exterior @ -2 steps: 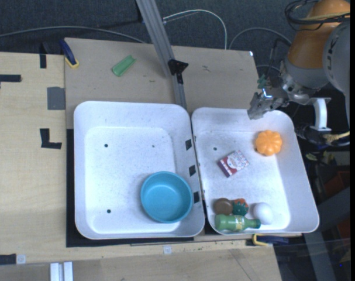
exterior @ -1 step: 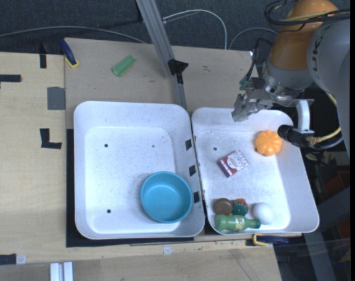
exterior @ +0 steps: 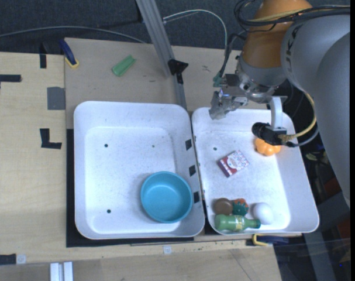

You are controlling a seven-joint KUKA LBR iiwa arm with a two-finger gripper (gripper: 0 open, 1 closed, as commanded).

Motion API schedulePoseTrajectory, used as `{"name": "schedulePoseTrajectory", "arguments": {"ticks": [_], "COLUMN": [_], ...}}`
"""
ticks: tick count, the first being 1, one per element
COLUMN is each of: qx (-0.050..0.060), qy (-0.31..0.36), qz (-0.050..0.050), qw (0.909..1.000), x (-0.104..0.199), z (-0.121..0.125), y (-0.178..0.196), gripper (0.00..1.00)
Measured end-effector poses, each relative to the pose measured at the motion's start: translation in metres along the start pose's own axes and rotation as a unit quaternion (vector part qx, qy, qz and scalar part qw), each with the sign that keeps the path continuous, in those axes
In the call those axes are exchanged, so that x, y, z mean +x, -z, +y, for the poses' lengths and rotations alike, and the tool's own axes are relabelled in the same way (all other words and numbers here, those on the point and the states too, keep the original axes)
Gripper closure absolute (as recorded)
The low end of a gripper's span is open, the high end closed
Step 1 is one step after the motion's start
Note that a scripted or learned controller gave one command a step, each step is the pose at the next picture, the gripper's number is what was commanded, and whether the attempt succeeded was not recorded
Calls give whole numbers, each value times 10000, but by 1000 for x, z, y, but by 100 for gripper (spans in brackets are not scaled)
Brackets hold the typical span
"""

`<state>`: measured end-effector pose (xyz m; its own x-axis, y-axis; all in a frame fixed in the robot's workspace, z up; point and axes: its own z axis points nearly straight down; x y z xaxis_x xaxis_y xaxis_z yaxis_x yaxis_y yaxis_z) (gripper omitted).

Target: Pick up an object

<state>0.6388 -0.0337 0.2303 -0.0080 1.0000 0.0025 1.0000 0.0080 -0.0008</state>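
A robot gripper (exterior: 222, 107), finger state unclear, hovers over the right bin's (exterior: 294, 212) upper-left corner; it should centre above the red packet (exterior: 233, 163) before descending.

Two shallow white bins sit side by side on my bench. My left bin (exterior: 89, 157) holds one item: a single blue bowl (exterior: 166, 196) toward its 5 o'clock corner. My right bin (exterior: 294, 180) holds six: one orange object (exterior: 267, 147) at 2 o'clock, one small red-and-white packet (exterior: 233, 163) near the middle, and four at 6 o'clock: one brown piece (exterior: 223, 206), one teal-and-orange piece (exterior: 240, 205), one white ball (exterior: 262, 213) and one green bottle (exterior: 235, 222).
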Motion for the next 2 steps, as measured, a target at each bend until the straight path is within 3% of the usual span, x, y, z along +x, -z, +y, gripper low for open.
{"name": "schedulePoseTrajectory", "arguments": {"ticks": [2], "qx": [5], "qy": [-5], "qz": [-8], "qw": [10000], "x": [103], "z": [3], "y": [-1], "gripper": [100]}}
